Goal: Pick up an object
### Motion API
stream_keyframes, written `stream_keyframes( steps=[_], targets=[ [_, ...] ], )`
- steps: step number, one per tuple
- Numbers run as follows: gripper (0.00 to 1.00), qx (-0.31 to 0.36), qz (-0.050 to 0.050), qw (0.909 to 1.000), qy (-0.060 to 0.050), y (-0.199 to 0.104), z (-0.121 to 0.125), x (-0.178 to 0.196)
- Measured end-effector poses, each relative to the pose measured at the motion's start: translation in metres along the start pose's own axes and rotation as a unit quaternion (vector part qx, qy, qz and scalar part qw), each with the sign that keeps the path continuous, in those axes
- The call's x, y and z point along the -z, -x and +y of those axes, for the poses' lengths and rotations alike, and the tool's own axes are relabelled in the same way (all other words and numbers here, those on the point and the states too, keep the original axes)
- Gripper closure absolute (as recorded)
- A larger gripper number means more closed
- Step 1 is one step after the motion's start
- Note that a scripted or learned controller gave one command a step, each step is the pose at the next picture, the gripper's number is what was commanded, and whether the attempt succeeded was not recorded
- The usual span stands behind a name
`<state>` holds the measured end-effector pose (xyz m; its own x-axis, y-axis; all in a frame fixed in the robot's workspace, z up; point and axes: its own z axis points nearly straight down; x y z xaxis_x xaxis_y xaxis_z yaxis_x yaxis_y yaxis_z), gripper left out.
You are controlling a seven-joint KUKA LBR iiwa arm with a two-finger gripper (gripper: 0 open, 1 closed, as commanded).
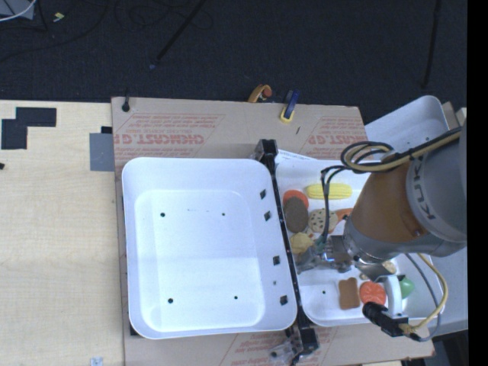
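Claw (320,256) down in right bin (324,315), near the divider; can't tell its state, arm hides it. Nearest target: yellowish object (300,242), touching or just upper-left of the claw, dark brown disc (296,214) above it. Best: centre over 1 item, avoid neighbours, lift straight.

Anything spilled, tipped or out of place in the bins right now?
Nothing stands out. The small food-like items, including the yellow corn-shaped piece and the flat brown rectangular piece, all lie inside the right-hand white bin. The left-hand white bin sits square beside it.
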<state>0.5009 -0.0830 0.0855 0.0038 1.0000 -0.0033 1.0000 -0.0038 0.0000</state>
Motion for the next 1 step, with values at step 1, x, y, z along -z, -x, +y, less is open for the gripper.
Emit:
stream_keyframes(
  steps=[1],
  targets=[
    [0.0, 0.002, 0.002, 1.0, -0.001, 0.0005, 0.0308, 0.0018]
  ],
)
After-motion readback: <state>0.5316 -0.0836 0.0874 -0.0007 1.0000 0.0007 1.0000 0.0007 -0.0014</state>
